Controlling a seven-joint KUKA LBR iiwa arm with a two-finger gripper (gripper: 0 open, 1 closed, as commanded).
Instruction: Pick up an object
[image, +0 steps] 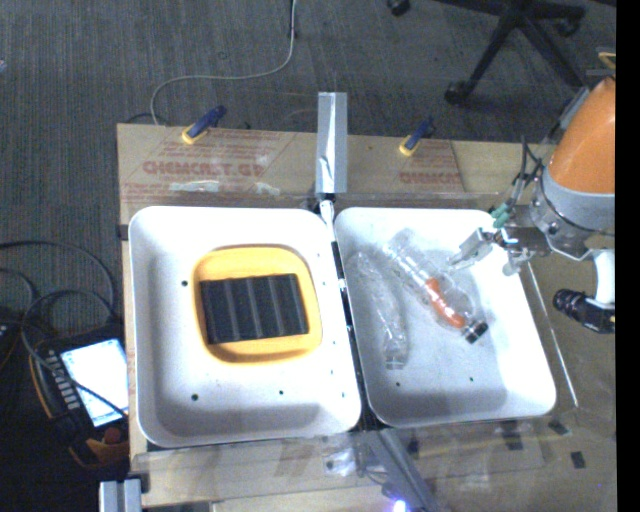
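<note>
White, shallow and square, the left bin (150, 300) is holding a yellow-framed rectangular tray with a dark ribbed inset (256, 303), lying flat near the bin's middle. The right bin (520, 385), of matching white plastic, is containing two items: a clear plastic bottle with an orange part inside and a dark cap (440, 290), lying diagonally from the upper middle toward the lower right, and a second clear, crumpled plastic bottle (383, 315), lying lengthwise just left of the first.

The grey arm with the orange band (585, 150) is reaching in from the right, over the right bin's upper right corner. Its two-finger gripper (478, 247) is hanging above the upper end of the orange-cored bottle. Whether the claw is apart or together cannot be told at this resolution, and nothing is visibly lodged between its fingers.

Both bins are sitting side by side on a cardboard-covered bench (230, 165), which is carrying two yellow-and-blue clamps (203, 124) along its far edge.
</note>
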